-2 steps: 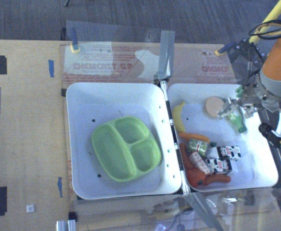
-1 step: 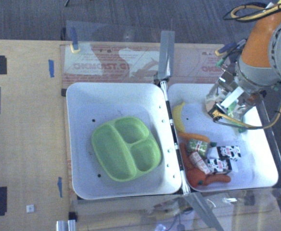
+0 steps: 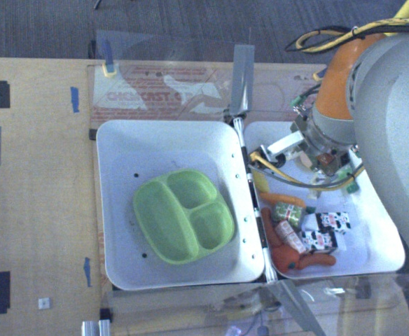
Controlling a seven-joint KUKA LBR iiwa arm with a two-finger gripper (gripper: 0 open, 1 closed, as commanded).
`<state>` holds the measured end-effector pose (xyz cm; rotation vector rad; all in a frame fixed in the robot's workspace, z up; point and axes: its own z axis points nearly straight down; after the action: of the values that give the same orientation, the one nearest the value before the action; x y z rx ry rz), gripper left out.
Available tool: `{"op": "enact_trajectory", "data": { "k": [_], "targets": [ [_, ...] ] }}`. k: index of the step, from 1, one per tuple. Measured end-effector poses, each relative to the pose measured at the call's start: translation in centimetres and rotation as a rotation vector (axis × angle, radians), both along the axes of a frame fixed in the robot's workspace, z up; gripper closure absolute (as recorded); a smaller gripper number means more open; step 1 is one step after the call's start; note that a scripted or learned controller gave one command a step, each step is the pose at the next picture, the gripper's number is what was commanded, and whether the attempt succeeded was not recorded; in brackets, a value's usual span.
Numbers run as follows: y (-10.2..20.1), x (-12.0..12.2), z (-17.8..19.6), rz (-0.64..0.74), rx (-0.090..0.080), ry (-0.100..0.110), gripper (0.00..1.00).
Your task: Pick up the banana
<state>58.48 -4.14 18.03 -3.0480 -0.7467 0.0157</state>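
Observation:
The banana (image 3: pixel 260 182) shows as a yellow piece against the left wall of the right bin (image 3: pixel 383 219), partly hidden by cables and the arm's wrist. My gripper (image 3: pixel 321 164) hangs over the back half of the right bin, to the right of the banana and a little behind it. Its tip is buried among brackets and cables. I see nothing that is clearly held by it.
In the right bin lie an orange carrot (image 3: pixel 287 200), red toy food (image 3: pixel 295 257), a small pink packet (image 3: pixel 290 235) and a black-and-white carton (image 3: pixel 327 231). A green divided plate (image 3: pixel 183 217) sits in the left bin (image 3: pixel 120 159). The arm's big grey body (image 3: pixel 393 117) overhangs the right side.

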Motion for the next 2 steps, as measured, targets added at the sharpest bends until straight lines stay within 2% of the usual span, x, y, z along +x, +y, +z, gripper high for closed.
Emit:
{"op": "enact_trajectory", "data": {
  "k": [1, 2],
  "targets": [
    [-1.9, 5.3, 0.0, -0.277, -0.004, -0.005, 0.0],
    [2.2, 4.6, 0.0, 0.039, 0.0, -0.001, 0.0]
  ]
}}
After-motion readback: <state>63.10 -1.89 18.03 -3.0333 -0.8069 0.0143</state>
